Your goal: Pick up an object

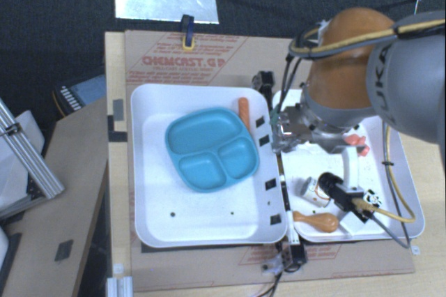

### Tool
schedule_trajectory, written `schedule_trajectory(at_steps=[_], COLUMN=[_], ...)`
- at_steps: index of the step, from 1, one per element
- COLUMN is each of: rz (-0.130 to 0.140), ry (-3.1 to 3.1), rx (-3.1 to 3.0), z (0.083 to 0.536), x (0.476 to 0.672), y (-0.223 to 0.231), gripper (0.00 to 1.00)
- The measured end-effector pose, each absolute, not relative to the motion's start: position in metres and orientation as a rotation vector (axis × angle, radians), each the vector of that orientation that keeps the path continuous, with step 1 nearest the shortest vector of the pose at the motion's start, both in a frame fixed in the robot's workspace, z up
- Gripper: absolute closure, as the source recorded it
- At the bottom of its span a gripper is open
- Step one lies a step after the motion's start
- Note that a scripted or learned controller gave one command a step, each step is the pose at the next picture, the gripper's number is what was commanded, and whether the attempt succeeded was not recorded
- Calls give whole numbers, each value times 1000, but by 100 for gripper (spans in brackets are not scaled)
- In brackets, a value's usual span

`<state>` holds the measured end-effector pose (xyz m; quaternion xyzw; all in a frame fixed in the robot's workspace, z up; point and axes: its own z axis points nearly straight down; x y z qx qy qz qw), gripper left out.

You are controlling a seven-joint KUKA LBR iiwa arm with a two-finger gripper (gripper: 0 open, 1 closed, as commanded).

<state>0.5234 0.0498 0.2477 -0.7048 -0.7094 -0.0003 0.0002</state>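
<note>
My gripper hangs low over the left edge of the right bin, close to the divider between the two bins, with the bulky grey and orange wrist covering most of it. A brown drumstick-shaped object lies at that bin's front. A small white and orange object sits just behind it. Something pink peeks out from under the arm. In the left bin lies a blue divided plate, with an orange carrot-like stick by its far right edge.
The bins rest on a cardboard sheet on the bench. Black clips line the wall between the bins. A yellow clamp sits at the cardboard's far edge, and a metal frame stands to the left.
</note>
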Motion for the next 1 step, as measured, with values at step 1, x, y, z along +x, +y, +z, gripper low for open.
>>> schedule_trajectory(at_steps=[1], rz=[-1], ry=[-2228], rx=[-2213], z=[230], x=[501], y=[86], gripper=[100])
